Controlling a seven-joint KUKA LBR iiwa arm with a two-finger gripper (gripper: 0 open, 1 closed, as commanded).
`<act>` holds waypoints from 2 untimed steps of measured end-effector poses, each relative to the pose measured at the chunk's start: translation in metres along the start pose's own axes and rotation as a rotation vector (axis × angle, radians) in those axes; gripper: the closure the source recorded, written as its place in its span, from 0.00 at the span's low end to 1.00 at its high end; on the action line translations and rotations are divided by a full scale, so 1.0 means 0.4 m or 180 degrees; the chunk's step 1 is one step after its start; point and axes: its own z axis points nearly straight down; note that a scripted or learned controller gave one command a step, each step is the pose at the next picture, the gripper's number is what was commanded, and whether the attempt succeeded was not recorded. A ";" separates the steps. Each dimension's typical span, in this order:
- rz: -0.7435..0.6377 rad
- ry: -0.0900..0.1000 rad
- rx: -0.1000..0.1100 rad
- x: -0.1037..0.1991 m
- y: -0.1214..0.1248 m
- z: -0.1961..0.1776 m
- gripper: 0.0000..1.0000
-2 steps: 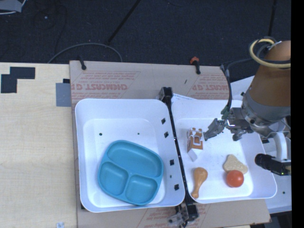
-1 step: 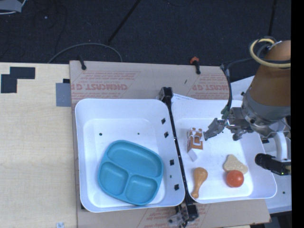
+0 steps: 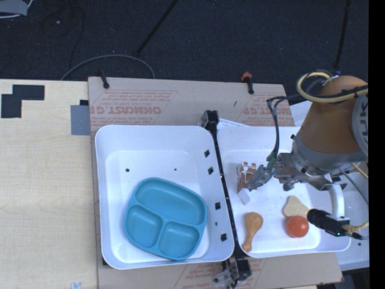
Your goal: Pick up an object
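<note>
Gripper sits low in the right bin, over toward its left wall, reaching in from the right. Honestly can't tell what state it's in, the tip is just a blur of metal and wires from this angle, and nothing is clearly caught in it. Right at its tip there's a small brown-and-white object, some kind of little block or card thing, too fuzzy to name, and whether they're actually touching I can't say.

Arm comes in from the right side, the big orange band on top with the grey wrist under it, angled down and to the left so the tool end is stretched toward the divider between the bins. A looped cable rides on top of the orange part.

Other stuff in the right bin: a toy chicken drumstick near the front, lying roughly upright in the view, a red tomato to its right, and a tan bread-slice shaped piece just behind the tomato, pretty much touching it. A black piece of the arm's hardware sits right beside the tomato.

Left bin has a blue divided plate with three compartments, sitting toward the near side, tilted a bit.
</note>
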 end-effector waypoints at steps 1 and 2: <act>0.0004 0.0001 0.0000 -0.009 -0.015 0.156 0.00; 0.0001 0.0001 -0.0006 -0.006 -0.017 0.290 0.00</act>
